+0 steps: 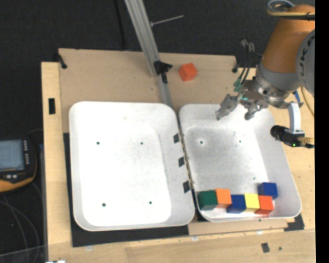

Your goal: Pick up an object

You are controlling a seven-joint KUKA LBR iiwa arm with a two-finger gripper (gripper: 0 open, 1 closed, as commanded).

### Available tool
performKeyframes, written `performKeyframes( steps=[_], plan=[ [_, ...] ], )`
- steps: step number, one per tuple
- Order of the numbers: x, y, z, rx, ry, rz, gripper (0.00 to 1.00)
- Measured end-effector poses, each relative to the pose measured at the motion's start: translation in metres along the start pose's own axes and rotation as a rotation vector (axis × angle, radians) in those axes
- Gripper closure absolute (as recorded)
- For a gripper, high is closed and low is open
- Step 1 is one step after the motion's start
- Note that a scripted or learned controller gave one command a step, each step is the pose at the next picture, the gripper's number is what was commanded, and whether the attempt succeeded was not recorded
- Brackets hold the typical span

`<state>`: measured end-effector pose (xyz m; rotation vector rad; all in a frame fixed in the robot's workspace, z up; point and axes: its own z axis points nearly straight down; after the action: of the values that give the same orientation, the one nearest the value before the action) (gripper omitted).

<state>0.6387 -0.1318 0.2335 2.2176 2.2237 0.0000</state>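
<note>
The arm (pixel 288 43) comes in from the top right of the pic. It is grey w/ a big orange band just above the wrist. The orange part looks fat and round, and it leans down and to the left. Under it sits the grey wrist, w/ some thin wires and a small black part on its right side. The gripper (pixel 238 109) hangs at the low end of the arm, pointing down and a bit left. Its two fingers (pixel 226 107) are dark grey and spread apart, w/ a clear gap between them. Nothing sits in that gap. The left finger sticks out more than the right one.
</note>
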Motion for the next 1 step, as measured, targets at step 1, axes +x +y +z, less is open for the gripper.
performKeyframes(
  steps=[1],
  plan=[
    [-0.0256, -0.0973, 0.1363, -0.001, 0.001, 0.006, 0.00]
  ],
)
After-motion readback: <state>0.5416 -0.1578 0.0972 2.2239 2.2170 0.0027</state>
